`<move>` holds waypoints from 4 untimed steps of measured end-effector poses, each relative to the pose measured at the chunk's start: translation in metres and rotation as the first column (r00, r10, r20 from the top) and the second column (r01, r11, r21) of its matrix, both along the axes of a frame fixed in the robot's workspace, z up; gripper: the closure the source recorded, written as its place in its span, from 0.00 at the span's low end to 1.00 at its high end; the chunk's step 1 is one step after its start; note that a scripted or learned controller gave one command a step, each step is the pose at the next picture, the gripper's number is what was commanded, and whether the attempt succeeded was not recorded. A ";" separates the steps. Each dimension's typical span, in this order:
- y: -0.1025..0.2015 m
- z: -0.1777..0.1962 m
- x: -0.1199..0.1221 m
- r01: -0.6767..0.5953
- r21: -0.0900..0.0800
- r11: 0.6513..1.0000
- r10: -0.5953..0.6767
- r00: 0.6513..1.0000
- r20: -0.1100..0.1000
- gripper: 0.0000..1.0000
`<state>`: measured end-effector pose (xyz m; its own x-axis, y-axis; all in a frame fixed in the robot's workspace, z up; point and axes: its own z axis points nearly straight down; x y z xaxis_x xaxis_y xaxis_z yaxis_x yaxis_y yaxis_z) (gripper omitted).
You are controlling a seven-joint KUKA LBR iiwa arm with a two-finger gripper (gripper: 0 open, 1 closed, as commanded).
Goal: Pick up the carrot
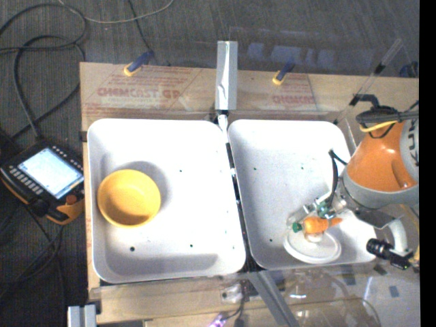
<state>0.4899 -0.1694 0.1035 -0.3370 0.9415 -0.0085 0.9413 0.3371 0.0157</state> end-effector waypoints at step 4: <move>-0.009 -0.010 -0.002 -0.013 0.000 1.000 0.013 1.000 -0.007 0.00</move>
<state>0.4877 -0.1784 0.0932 -0.3490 0.9371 -0.0064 0.9371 0.3490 0.0095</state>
